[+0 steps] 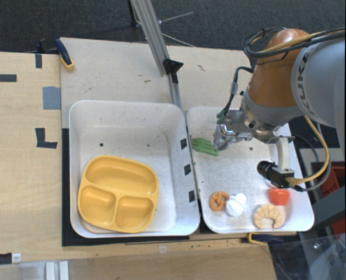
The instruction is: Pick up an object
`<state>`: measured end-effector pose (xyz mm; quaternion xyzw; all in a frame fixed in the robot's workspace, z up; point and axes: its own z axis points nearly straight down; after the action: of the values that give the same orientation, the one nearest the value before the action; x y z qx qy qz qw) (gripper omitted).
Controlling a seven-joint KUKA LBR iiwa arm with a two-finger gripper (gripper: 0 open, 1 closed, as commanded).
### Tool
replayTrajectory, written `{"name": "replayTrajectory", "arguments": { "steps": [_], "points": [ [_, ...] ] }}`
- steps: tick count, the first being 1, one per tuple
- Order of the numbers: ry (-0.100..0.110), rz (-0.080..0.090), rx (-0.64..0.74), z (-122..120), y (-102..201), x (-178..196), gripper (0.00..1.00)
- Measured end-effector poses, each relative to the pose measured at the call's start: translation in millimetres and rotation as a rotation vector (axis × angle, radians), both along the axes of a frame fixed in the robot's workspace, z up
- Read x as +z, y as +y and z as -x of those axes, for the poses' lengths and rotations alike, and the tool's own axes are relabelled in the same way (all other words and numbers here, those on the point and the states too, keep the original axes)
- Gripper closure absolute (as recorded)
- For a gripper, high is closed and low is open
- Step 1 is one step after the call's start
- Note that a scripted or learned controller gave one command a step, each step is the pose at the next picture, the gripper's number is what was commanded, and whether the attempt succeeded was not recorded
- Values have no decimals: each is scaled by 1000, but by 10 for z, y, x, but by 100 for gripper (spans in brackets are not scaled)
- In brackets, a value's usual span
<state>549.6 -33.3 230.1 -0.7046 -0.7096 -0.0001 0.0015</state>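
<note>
Far to the left of the hand, a yellow divided tray (118,193) lies in the left bin (126,112). Just left of the hand, touching its tip, a green pod-like piece (204,146) lies in the right bin (243,167). The hand (222,137) hangs low over that bin; whether it is spread or pinching cannot be told. Below it sit a pretzel (219,200) and a white piece (237,205); below and right, a croissant (269,216) and a red piece (279,196).
</note>
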Motion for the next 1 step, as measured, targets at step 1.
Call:
{"name": "replayTrajectory", "arguments": {
  "steps": [1],
  "points": [
    [2, 1, 0, 152, 553, -109, 100]
  ]
}}
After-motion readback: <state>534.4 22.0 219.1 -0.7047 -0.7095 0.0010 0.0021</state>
